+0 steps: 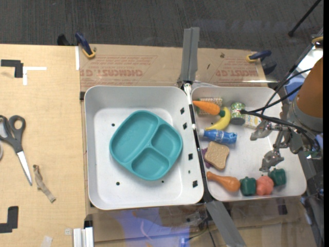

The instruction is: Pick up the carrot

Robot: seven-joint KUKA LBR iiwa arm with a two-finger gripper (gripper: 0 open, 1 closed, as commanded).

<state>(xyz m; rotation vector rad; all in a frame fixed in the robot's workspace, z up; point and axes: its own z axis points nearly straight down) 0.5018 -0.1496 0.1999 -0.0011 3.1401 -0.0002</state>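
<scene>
1. You were looking down on two white bins side by side; your gripper (pixel 271 147) hung over the right bin (pixel 293 192), its arm coming in from the right.
2. Its two metal fingers (pixel 263 129) were spread apart with nothing between them, so you held nothing at that moment.
3. The carrot (pixel 207 107) lay well apart from the fingers, up and to their left, in the far left corner of the right bin, close to the wall shared with the left bin.
4. A banana (pixel 221 120) touched the carrot on the side nearer the fingers, and a blue bottle (pixel 220 136) lay just below both. That crowding likely meant a grasp had to come from above, with the fingers across the carrot's narrow width.
5. A slice of bread (pixel 217 156) sat left of the fingers; a red and green cluster of toy vegetables (pixel 263 185) sat just below them.
6. The left bin (pixel 97 189) held a teal divided plate (pixel 146 145), far to the left of the fingers.
7. Judged from this, the pick had not begun.
</scene>
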